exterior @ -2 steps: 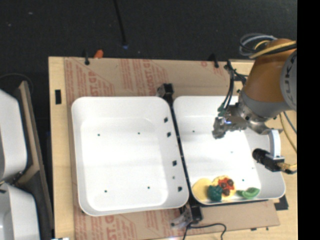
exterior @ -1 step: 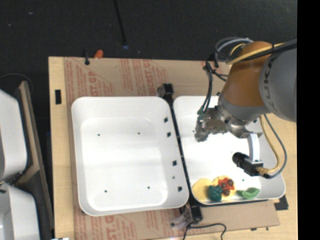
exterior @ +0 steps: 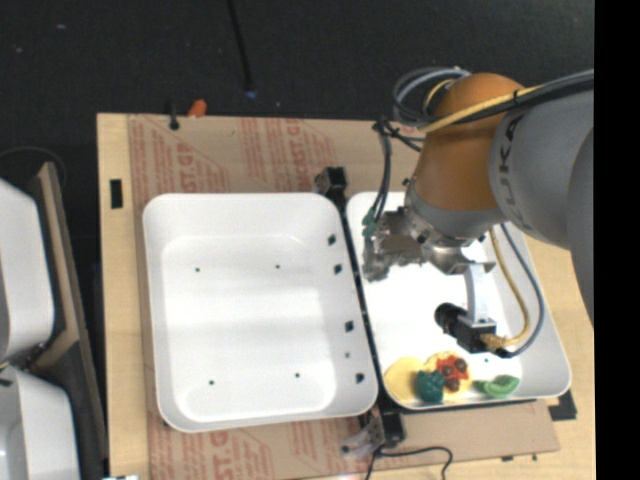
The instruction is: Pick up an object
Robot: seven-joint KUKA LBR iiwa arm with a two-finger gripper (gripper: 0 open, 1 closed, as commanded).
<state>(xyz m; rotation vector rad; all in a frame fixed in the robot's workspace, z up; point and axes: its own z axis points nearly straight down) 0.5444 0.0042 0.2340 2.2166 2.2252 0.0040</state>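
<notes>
Several small objects lie along the near edge of the right bin (exterior: 540, 353): a yellow piece (exterior: 402, 375), a teal lump (exterior: 430, 389), a red and dark piece (exterior: 452, 366) and a green piece (exterior: 499, 385). My gripper (exterior: 378, 258) hangs over the left part of the right bin, close to the wall between the two bins, up and left of the objects. The orange band and wrist (exterior: 460, 158) cover much of the bin's far half. Nothing shows at the gripper's tip.
The left bin (exterior: 160, 268) sits beside the right one on a cardboard-covered bench (exterior: 230, 153). A black fitting on a cable (exterior: 462, 326) hangs over the right bin just above the objects. White containers (exterior: 20, 268) stand at the far left.
</notes>
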